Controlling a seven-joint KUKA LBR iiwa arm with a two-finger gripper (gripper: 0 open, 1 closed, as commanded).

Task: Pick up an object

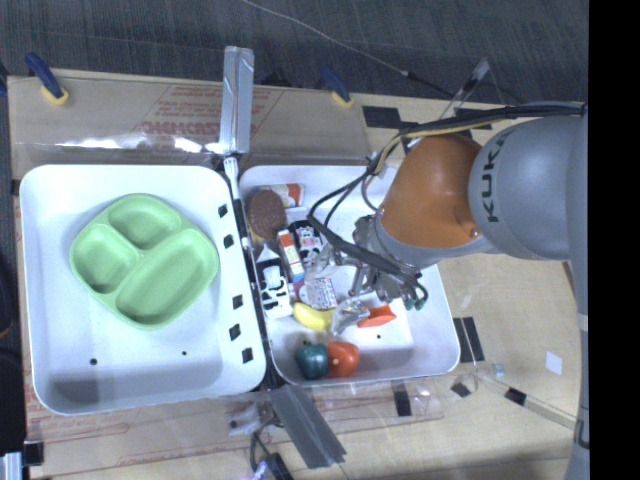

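The arm reaches in from the right, its orange band hanging over the right bin (440,343), and the claw (362,303) is down among the clutter in the middle of that bin. This reads as the reach-and-close step of the pick: the claw is low over the pile, just beside a yellow banana-shaped toy (312,317) and an orange carrot-like piece (378,317). Whether the claw is wide or narrow I cannot tell, since cables and the wrist hide its tips, and nothing can be seen gripped in it.

The likely target is one of those 2 pieces, touching or nearly touching the claw. The next move calls for closing squarely on 1 item without snagging its neighbours, then a straight lift clear of the bin wall.

Counted in the right bin: 1 brown oval object (266,212) near the far end, 1 red-and-white packet (289,254) beside it, 1 small printed packet (320,292), 1 banana toy, 1 carrot-like piece, 1 dark green round fruit (312,361) and 1 red-orange round fruit (343,357) touching each other at the near end. A few smaller bits are too cluttered to name.

The left bin (60,368) holds 1 green divided plate (144,258) with 3 compartments. The bench carries 2 bins.
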